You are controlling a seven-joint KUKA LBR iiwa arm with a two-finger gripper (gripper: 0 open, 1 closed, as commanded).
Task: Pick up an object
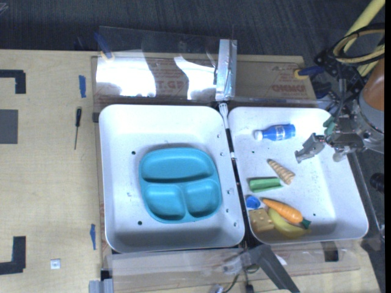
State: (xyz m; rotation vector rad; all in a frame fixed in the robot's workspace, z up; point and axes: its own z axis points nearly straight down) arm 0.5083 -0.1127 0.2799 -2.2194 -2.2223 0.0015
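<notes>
Toys are seen lying in the right bin [348, 218], and none of them is lifted. A small blue and white bottle [275, 132] is laid on its side near the back of that bin. A tan cone [281, 171] is found a little nearer the front, and a green stick [264, 184] is placed just beside it. At the front of the bin an orange carrot [282, 210] is piled on a yellow banana [285, 224], with a brown block [260, 220] and a small blue piece [252, 201] touching the pile.

The hand [322, 149] is held over the right side of this bin, above the white floor. Its two fingers are spread apart, and nothing is gripped between them. The left finger [308, 149] is pointed toward the bottle, but the bottle is not touched. All the toys are kept apart from the hand.

A blue tray [179, 183] with three parts is set in the left bin [116, 163]. Both bins are rested on the wooden tabletop [43, 163].
</notes>
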